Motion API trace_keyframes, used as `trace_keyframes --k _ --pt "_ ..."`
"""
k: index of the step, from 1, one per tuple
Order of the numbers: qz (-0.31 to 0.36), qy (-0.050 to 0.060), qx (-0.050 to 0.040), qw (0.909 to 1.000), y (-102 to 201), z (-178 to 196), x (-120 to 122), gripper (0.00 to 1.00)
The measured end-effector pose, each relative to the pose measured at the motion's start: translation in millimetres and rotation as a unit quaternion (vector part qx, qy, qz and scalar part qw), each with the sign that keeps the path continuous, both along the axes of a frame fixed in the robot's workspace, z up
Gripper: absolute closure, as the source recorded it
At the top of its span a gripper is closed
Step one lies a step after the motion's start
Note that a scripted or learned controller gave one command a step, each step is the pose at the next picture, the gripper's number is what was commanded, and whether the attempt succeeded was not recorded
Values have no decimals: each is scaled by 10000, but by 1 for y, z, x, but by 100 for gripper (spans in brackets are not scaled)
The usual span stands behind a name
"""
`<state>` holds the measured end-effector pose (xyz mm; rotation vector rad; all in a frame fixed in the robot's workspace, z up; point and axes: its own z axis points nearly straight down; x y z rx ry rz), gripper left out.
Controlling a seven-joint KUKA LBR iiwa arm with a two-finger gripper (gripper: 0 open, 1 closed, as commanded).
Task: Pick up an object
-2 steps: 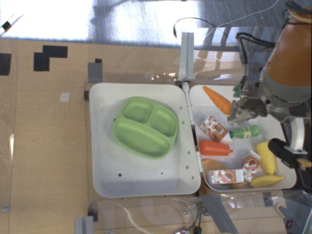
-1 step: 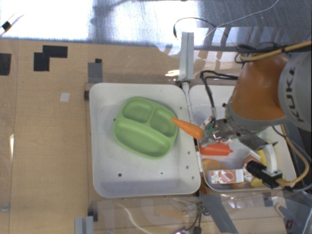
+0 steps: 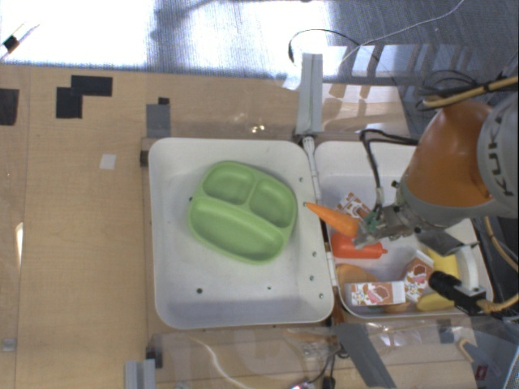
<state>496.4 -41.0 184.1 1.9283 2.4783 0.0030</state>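
An orange toy carrot (image 3: 331,216) lies slanted at the left side of the right bin (image 3: 345,162), its thin tip over the divider. Just below it lies a red elongated toy (image 3: 362,250). My gripper (image 3: 375,227) sits low over the carrot's thick end, right above the red toy. The grey wrist and orange band (image 3: 446,164) hide the bin's right half. From this angle I cannot make out whether anything is held.
The left bin (image 3: 174,298) holds a green divided plate (image 3: 242,210). In the right bin are small red-and-white cartons (image 3: 375,292), (image 3: 418,277), (image 3: 353,204), a brown bread piece (image 3: 355,273) and yellow toys (image 3: 443,262). A black cable (image 3: 373,164) hangs by the wrist.
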Motion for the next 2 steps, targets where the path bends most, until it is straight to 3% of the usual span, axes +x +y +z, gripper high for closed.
trace_keyframes --k 1,2 --pt "-461 -5 1 9989 53 30 41 100" --pt "391 -7 -2 9992 20 31 25 100"
